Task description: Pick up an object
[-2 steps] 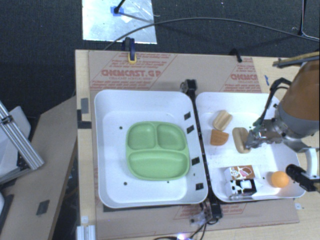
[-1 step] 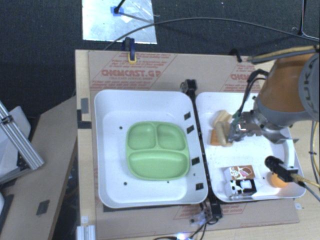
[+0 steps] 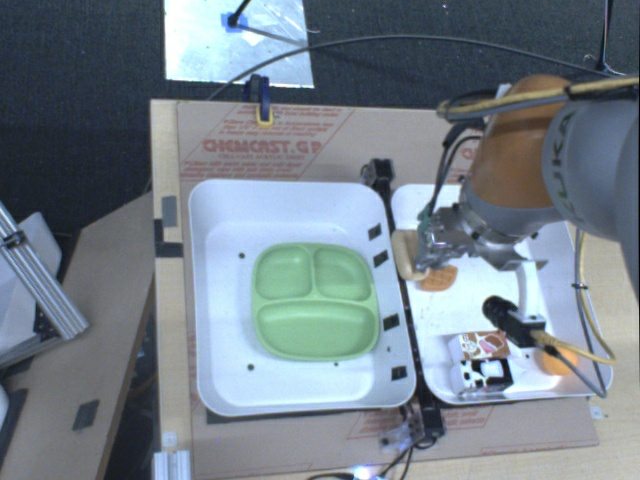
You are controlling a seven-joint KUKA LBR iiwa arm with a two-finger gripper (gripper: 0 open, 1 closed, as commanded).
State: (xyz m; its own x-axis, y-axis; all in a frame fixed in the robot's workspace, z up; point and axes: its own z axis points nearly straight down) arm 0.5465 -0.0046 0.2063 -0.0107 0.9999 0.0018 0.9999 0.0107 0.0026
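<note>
While the bench (image 3: 300, 133) sits on dark carpet, cardboard-lined, left bin (image 3: 215, 268) carries a green divided plate (image 3: 317, 300). Gripper (image 3: 432, 251) is low over right bin (image 3: 570, 383), at its left wall. Tan cookie-like object (image 3: 437, 279) lies just below the gripper, touching or nearly. Can't tell jaw opening, wrist blocks it.

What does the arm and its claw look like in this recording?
The arm is a thick grey cylinder with faint dark lettering and a wide orange band above the wrist. Thin black cables run along it. The claw is a small metallic assembly.
</note>
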